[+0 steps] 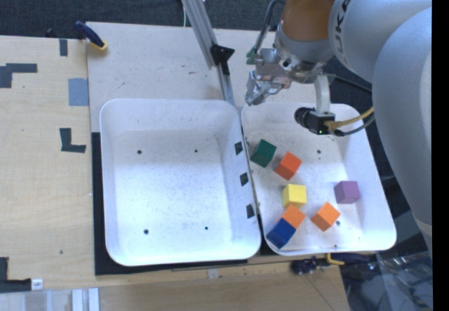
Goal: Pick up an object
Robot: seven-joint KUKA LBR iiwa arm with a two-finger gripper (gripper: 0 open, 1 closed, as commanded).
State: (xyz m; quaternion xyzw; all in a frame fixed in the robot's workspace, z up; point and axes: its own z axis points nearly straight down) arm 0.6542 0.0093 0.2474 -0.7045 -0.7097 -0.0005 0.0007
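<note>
Gripper (pixel 257 95) hangs over far-left corner of right bin (pixel 365 232); whether it's wide or narrow, can't tell. Nothing seen in it. Green cube (pixel 263 153) lies just nearer; orange (pixel 287 166), yellow (pixel 295 195), purple (pixel 346 192), blue (pixel 281 232) cubes nearer still.
</note>
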